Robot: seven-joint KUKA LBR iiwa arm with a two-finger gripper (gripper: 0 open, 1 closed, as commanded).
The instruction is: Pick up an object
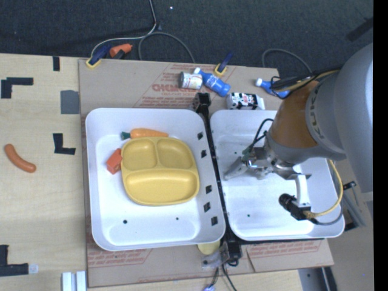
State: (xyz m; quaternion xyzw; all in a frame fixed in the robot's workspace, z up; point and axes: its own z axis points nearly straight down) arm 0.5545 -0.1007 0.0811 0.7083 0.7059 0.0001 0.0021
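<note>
Hovering: I am hanging my two-finger gripper [233, 171] low over the shallow white right-hand bin [315, 226], near its left wall, with the grey arm and its orange band coming in from the right.
Jaws: I am not making out whether they are spread or pressed together; nothing is showing between them.
Task's thing: the candidates are lying in the shallow white left-hand bin [100, 223] — a yellow three-compartment plastic plate [160, 170] at the bin's centre, an orange toy carrot with a green tip [147, 133] touching the plate's far edge, and a small red-orange wedge-shaped piece [114, 160] tucked against the plate's left edge.
Doing it well: I am judging that I should be crossing the divider between the bins, lining up over the carrot's length, and coming down clear of the plate's rim so that I am closing across the narrow width.
Risk: the carrot is sitting so tight to the plate that one finger could be landing on the rim.
Right-hand bin's floor: I am seeing bare white around me.
</note>
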